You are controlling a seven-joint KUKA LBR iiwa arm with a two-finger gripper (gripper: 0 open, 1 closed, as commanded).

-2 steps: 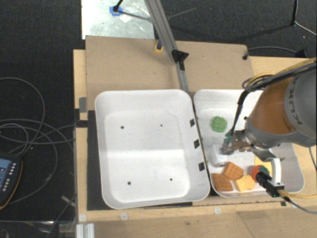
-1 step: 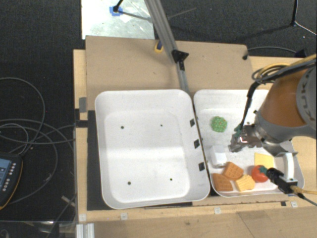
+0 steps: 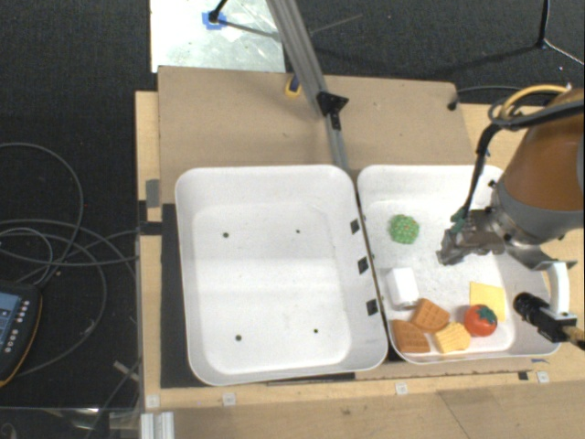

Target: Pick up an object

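The right bin (image 3: 430, 183) holds a green knobbly ball (image 3: 403, 229), a white block (image 3: 402, 286), two orange-brown waffle-like pieces (image 3: 429, 315) (image 3: 410, 337), a yellow-orange piece (image 3: 452, 338), a yellow wedge (image 3: 487, 295) and a red tomato-like toy (image 3: 481, 319). My gripper (image 3: 452, 251) hangs over the middle of this bin, to the right of the green ball and above the yellow wedge. Nothing shows between its tips.
The left bin (image 3: 265, 273) lies beside the right one, joined by dark clips (image 3: 363, 263). A grey camera pole (image 3: 306, 58) slants across the brown bench at the back. Cables and a pendant (image 3: 14, 323) lie on the floor at left.
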